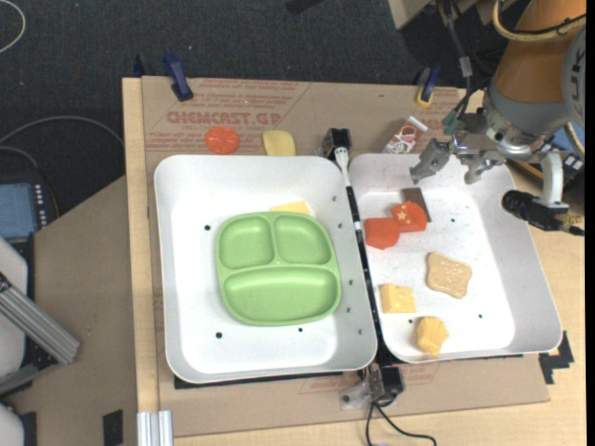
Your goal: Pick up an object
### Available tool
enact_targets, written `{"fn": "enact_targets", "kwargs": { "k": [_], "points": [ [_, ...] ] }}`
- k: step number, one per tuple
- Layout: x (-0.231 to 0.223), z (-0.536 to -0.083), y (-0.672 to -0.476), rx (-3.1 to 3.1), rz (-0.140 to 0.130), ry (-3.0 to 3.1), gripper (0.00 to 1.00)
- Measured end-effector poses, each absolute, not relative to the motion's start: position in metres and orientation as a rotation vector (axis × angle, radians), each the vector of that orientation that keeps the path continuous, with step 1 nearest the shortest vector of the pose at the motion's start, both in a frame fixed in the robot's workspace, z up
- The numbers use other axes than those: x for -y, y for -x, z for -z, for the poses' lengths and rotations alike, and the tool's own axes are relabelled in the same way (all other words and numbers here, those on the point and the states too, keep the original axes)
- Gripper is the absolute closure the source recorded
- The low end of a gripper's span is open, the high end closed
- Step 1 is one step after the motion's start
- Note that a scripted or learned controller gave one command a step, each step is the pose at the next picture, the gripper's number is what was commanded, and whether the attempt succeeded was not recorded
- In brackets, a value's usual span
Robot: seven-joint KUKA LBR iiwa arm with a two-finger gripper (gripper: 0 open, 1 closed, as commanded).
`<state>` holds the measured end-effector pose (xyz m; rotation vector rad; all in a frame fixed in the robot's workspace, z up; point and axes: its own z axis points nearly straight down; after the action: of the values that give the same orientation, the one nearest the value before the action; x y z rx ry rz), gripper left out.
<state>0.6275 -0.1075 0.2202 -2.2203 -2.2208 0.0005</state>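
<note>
- End effector point(453, 159) hangs over the far edge of the right bin point(521, 277), below the grey wrist and the orange band of the arm point(544, 26); whether it is apart or together cannot be told, and nothing shows held in it.
- A dark flat piece point(413, 196) lies just below it in the right bin, touching a red strawberry-like toy point(409, 216).
- Beside that toy, toward the bin divider, sits a red wedge point(380, 233).
- Nearer the front of the same bin lie a tan toast slice point(448, 275), a yellow cheese block point(398, 298) and a small yellow lump point(429, 334), each apart from the others.
- Left bin point(186, 323) carries a green divided plate point(277, 268), with a pale yellow piece point(290, 208) at its far rim.
- On the bench point(102, 277) beyond the bins rest an orange disc point(222, 140), a pale yellow piece point(278, 143) and a small printed packet point(403, 138).
</note>
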Motion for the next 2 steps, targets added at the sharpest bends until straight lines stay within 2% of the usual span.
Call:
{"fn": "enact_targets", "kwargs": {
  "k": [1, 2],
  "points": [
    [0.159, -0.078, -0.561, 2.206, -0.011, 2.222, 0.0],
    [0.141, -0.084, -0.518, 2.216, -0.003, 2.218, 0.0]
  ]
}}
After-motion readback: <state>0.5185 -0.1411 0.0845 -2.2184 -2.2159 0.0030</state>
